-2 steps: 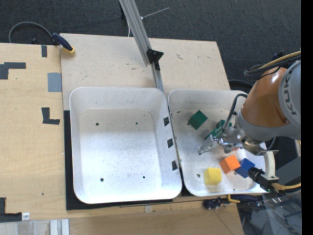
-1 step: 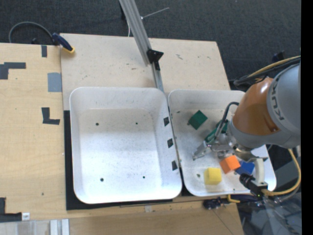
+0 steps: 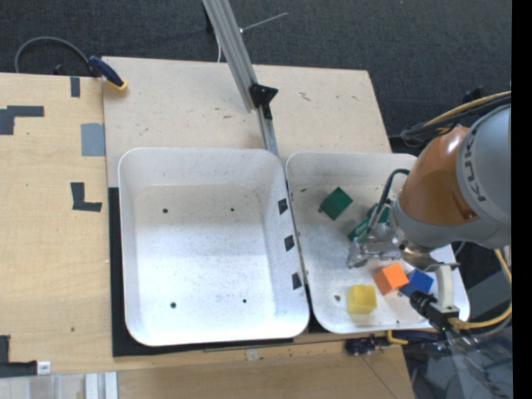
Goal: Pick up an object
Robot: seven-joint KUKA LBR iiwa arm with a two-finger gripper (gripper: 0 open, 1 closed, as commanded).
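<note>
Orange block (image 3: 389, 279): just below and right of the end effector (image 3: 362, 248), lying in the right bin (image 3: 320, 169), touching a blue block (image 3: 419, 283) on its far side.
End effector: low inside the right bin; whether it is spread or pressed together I cannot tell, and nothing is seen pinched in it.
Yellow block (image 3: 362, 299): below the end effector, near the bin's front wall.
Green block (image 3: 336, 203): above and left of the end effector, apart from it.
Left bin (image 3: 133, 173): well left of the end effector.
Progress: judged early; the approach looks made, but no object is lifted, so grasp and raise remain.
</note>
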